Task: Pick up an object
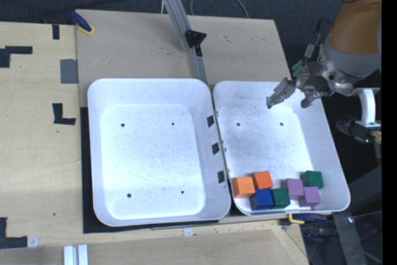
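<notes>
1. The gripper hangs at the upper right of the frame, over the right bin's far edge, fingers spread wide with nothing between them.
2. The blocks cluster along the bin's lower edge: orange blocks, blue block, green blocks, purple blocks.
3. The left bin sits beside it.

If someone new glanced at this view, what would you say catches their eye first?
Most likely the bright cluster of blocks, orange, blue, green and purple, packed against the near edge of the right bin. Next, the arm with its orange band at the right, its pincer open over that bin's far right corner, well away from the blocks and holding nothing.
</notes>
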`<action>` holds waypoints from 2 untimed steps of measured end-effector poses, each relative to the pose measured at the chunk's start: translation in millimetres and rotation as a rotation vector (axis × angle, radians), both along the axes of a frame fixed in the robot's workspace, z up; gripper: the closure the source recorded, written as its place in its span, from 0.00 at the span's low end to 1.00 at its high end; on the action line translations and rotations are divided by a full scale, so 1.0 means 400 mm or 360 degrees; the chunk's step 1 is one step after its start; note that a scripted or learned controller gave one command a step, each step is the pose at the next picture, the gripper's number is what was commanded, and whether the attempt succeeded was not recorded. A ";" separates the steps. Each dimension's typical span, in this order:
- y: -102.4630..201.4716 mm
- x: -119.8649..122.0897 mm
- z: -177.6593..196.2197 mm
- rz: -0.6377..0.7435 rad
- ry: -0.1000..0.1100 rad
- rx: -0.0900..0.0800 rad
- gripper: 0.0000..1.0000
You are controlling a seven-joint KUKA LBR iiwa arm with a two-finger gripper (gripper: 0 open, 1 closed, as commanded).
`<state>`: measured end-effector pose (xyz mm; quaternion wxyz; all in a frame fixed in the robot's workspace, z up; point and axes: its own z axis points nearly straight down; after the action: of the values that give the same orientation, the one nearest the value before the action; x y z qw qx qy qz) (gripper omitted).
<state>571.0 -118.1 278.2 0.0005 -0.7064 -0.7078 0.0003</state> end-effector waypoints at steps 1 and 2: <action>0.245 -0.032 -0.186 0.0009 0.0011 0.0005 0.00; 0.487 -0.029 -0.219 0.0012 0.0004 0.0004 0.00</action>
<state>559.4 76.5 190.5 0.0023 -0.7038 -0.7104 0.0004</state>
